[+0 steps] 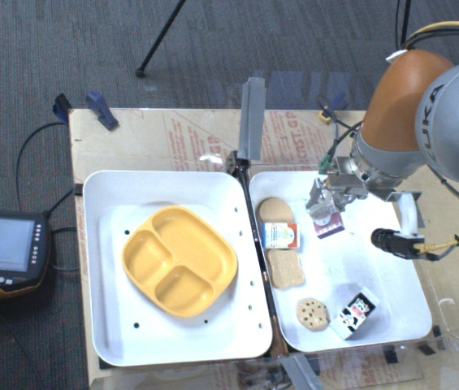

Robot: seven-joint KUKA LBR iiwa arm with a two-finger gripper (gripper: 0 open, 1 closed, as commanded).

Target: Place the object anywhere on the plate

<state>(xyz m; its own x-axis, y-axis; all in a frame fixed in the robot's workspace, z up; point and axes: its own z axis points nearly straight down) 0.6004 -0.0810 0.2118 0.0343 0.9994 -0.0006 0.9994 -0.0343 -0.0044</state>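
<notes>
we saw the grey arm [424, 128] with its orange band at the upper right of the frame. the left bin [103, 299] held a yellow plate [180, 260] with three sections, near the middle of the frame. in the right bin [391, 291] the gripper [325, 205] hovered over a small purple card [329, 226]; we could not tell how it stood. along the left wall of this bin lay a round bun [275, 210], a small white cup [279, 235] and a toast slice [285, 268], nearly touching. lower, a cookie [313, 314] lay just beside a small carton [353, 314].
</notes>
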